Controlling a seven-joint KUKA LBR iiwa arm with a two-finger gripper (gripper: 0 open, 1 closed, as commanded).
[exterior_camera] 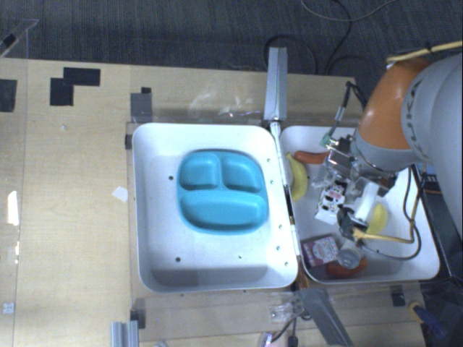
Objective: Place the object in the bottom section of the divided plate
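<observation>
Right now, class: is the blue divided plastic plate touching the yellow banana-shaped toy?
Apart. The camera view shows the blue divided plastic plate and yellow banana-shaped toy in separate bins.

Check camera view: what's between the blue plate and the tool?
The bins' adjoining rims and a yellow object at the right bin's left edge lie between the blue plate and the tool.

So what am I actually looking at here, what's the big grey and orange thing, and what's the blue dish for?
You are looking down from a camera fixed above a bench. The grey and orange thing is a robot arm, reaching in from the right. Its pincer hangs over the right bin, among small items: a yellow banana-like piece, a dark packet and something red. Whether it holds anything is unclear. The left bin holds a blue divided plate; an object should end up in its large bottom section.
</observation>
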